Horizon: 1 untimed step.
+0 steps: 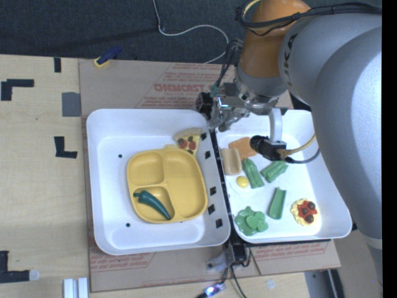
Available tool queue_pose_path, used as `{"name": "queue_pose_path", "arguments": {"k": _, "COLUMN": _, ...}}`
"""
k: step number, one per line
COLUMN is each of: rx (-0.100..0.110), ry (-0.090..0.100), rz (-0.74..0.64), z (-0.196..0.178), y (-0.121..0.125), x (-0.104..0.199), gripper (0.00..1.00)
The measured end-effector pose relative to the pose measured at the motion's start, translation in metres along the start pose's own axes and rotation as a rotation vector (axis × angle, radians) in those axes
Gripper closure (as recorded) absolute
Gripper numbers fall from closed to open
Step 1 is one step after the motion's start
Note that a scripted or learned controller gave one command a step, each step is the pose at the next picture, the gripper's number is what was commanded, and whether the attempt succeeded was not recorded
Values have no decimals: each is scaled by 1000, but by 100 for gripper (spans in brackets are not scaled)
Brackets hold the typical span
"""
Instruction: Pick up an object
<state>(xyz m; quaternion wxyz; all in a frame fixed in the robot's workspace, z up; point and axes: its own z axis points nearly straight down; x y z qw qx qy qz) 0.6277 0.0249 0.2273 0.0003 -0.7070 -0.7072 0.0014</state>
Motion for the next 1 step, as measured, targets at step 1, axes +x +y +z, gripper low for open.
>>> {"name": "queue_pose_path", "arguments": {"k": 1, "rx": -2, "ry": 0, "rz": -1, "z": -3, "y": 8, "x": 7, "gripper": 100}}
